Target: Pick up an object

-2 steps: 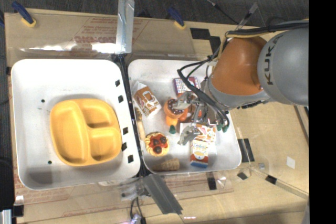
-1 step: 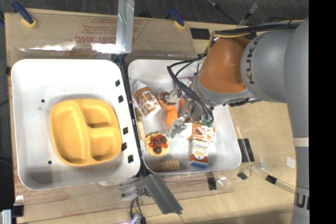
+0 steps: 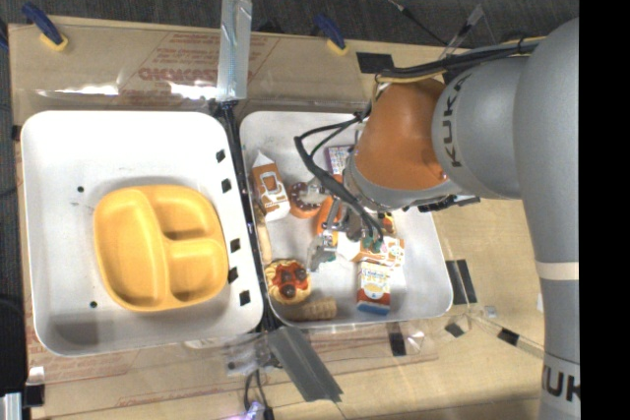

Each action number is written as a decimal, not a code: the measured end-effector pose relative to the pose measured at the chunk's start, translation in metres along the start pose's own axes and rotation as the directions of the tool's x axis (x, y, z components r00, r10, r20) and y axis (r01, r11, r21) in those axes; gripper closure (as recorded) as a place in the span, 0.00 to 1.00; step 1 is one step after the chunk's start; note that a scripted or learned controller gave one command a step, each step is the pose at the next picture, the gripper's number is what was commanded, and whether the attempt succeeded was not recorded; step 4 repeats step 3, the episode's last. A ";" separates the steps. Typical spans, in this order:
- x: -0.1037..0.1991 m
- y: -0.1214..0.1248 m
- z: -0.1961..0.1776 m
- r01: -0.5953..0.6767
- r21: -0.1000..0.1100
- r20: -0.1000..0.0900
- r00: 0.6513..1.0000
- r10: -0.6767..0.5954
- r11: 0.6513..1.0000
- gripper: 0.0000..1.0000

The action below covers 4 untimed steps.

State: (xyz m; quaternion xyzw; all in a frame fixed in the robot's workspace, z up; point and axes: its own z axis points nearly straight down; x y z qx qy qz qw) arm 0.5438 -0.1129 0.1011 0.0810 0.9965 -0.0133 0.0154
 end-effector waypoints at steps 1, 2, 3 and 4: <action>0.004 0.000 0.003 -0.198 -0.014 -0.019 0.980 0.198 0.980 0.00; 0.003 -0.002 -0.007 -0.196 -0.010 -0.016 0.980 0.196 0.981 1.00; 0.025 0.022 -0.095 -0.298 -0.015 -0.033 0.954 0.297 0.955 1.00; 0.025 0.022 -0.095 -0.298 -0.015 -0.033 0.954 0.297 0.955 1.00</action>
